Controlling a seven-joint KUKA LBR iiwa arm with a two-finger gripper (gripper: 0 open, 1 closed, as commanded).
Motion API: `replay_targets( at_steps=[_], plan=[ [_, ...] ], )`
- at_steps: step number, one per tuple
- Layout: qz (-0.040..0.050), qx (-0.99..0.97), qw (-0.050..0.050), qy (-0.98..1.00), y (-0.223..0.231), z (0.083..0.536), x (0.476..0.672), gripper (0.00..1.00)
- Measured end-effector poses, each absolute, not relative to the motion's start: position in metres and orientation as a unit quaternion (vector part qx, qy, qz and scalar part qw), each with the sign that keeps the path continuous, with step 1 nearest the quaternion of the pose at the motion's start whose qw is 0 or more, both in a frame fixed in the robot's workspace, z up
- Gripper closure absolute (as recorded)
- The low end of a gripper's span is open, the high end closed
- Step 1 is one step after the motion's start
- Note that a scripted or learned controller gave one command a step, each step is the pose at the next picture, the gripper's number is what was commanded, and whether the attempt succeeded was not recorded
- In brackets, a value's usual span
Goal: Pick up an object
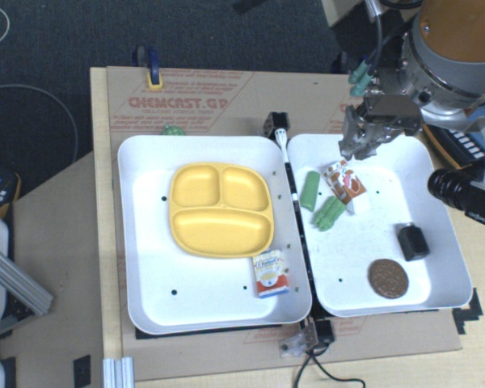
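**Grey gripper poised over a crinkled packet in the right bin**

Grey metal marks the gripper (357,148), which is seen at the upper right of the frame, over the back edge of the right bin (444,217). Whether it is open or closed cannot be told from this slant. Nothing is visibly held.

Just below the gripper, a red-and-white snack packet (343,183) lies in the upper left part of that bin and is judged the likeliest target. Two green blocks (319,203) lie beside it to the left, one touching or nearly touching the packet's lower edge. Further toward the lower right of the frame, a small black block (412,242) and a brown round disc (388,278) are set well apart from the rest.

The left bin (141,217) is occupied by a yellow divided plate (221,209) and a small juice carton (271,273) near its lower right corner.

Several failures are judged possible. The packet is thin and flat, so it may be slid along the bin floor rather than lifted. Its glossy wrapper may slip free. A green block may also be nudged or caught instead, given the crowding.
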State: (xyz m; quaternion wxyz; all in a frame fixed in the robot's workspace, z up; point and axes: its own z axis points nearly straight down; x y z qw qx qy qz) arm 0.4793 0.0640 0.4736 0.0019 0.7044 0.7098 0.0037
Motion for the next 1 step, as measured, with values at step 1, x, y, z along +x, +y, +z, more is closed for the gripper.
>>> replay_targets(
  at_steps=[1],
  plan=[
    [-0.0021,0.707,-0.002,0.707,0.0683,0.4432,0.4791,1.0]
  ],
)
